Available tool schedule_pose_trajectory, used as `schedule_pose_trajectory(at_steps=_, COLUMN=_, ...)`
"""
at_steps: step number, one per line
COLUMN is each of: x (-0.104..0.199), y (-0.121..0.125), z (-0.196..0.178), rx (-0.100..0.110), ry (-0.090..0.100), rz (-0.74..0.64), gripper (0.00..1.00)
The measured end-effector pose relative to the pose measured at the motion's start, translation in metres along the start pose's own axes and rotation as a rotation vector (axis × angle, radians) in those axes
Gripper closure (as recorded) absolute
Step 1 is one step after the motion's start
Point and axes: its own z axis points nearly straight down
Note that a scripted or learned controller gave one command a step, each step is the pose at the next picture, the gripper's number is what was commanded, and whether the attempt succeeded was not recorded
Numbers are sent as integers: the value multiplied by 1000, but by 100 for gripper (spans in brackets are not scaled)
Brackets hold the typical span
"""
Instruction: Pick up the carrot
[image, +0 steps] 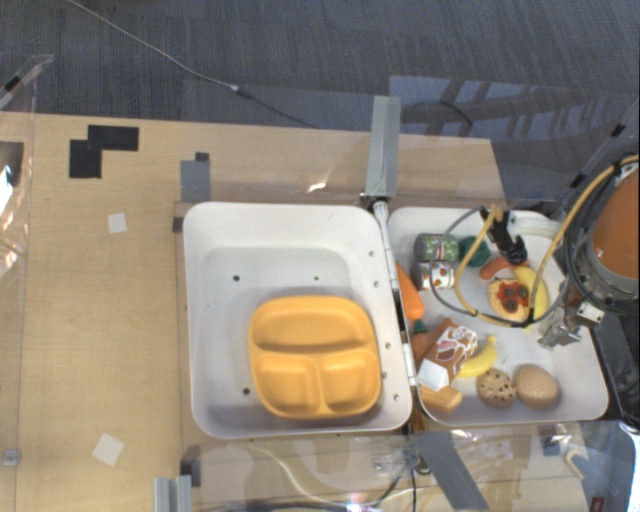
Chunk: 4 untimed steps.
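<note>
Pincer (560, 333) right of carrot (408, 294)

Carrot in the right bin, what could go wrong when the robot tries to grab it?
1. The small orange carrot lies tight against the left wall of the right white bin, so a grab may hit the wall and slip.
2. A brown wedge-shaped toy sits just below it and might get bumped or picked instead.
3. The end effector sits across the bin, with a yellow banana between.
</note>
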Motion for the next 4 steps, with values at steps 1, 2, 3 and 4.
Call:
schedule_pose_trajectory(at_steps=1, x=57, y=-12, z=-74, rx=0, ry=11, rz=-196, gripper=100)
schedule_pose_trajectory(at_steps=2, x=-21, y=22, z=-15, rx=0, ry=-2, rz=-98, gripper=100)
schedule_pose_trajectory(at_steps=3, x=1, y=12, z=-191, rx=0, ry=15, rz=-179, gripper=100)
schedule_pose_trajectory(at_steps=4, x=-17, y=18, z=-48, rx=3, ry=-8, rz=-195, gripper=100)
